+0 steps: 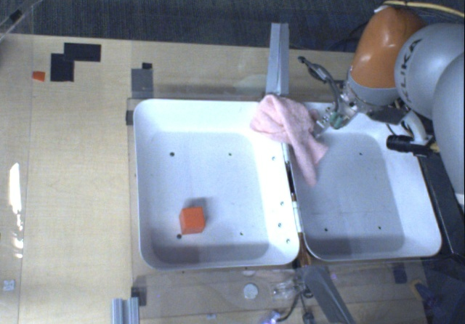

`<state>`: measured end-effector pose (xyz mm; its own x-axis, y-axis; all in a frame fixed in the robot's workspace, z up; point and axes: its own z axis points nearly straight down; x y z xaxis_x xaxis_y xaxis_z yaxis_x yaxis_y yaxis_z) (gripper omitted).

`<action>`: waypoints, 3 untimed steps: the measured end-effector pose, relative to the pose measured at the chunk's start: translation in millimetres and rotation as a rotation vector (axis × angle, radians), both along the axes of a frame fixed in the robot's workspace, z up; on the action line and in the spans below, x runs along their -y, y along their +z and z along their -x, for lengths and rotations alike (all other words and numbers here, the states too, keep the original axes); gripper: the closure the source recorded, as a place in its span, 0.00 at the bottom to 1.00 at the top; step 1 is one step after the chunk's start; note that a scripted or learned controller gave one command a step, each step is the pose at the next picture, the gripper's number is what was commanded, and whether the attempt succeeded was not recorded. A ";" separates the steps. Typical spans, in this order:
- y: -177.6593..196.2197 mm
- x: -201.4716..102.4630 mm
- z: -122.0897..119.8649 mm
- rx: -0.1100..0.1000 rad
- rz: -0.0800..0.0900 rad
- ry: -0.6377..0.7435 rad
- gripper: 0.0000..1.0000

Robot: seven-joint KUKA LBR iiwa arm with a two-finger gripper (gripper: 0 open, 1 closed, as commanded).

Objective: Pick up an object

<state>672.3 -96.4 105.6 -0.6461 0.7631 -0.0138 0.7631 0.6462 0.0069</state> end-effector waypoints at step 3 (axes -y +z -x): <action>-17.0 10.3 14.5 -0.019 0.007 0.154 0.00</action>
